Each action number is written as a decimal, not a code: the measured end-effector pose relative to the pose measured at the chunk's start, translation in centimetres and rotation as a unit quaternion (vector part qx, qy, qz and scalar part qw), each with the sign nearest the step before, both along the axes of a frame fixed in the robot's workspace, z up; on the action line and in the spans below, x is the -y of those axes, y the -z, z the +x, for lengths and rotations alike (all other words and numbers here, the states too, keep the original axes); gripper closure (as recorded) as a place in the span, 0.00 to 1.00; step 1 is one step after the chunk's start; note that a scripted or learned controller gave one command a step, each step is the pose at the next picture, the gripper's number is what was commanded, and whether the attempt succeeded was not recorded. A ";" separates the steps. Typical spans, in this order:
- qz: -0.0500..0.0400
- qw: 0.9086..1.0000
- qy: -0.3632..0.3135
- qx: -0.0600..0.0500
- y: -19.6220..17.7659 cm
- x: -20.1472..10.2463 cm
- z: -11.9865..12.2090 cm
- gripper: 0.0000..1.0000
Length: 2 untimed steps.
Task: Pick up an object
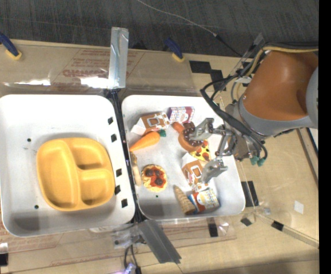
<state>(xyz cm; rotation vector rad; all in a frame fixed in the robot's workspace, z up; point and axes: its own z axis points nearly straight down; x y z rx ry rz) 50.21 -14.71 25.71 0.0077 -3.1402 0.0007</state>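
Note:
The right bin [229, 201] holds several toy foods. Among them are an orange carrot [145, 141], a round tart [154, 177], a brown donut-like piece [186, 140] and a yellow pizza slice [201, 151]. My gripper [210, 148] hangs low over the bin's right side and is open. One finger [206, 128] is toward the far side and the other [214, 169] toward the near side. The pizza slice lies in the gap between them, not pinched. A small orange-and-white box [192, 169] sits just left of the near finger.
A purple packet [180, 114] and a brown box [154, 120] lie by the right bin's far wall. A cone [182, 198] and a small can [206, 198] sit near its front wall. The left bin [11, 113] holds a yellow divided tray [74, 171]. Cables trail from the wrist [222, 93].

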 end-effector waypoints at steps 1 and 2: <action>0.002 1.000 0.000 -0.005 14.8 0.0 -0.9 0.00; 0.001 0.998 0.064 0.002 16.5 -3.9 1.7 0.00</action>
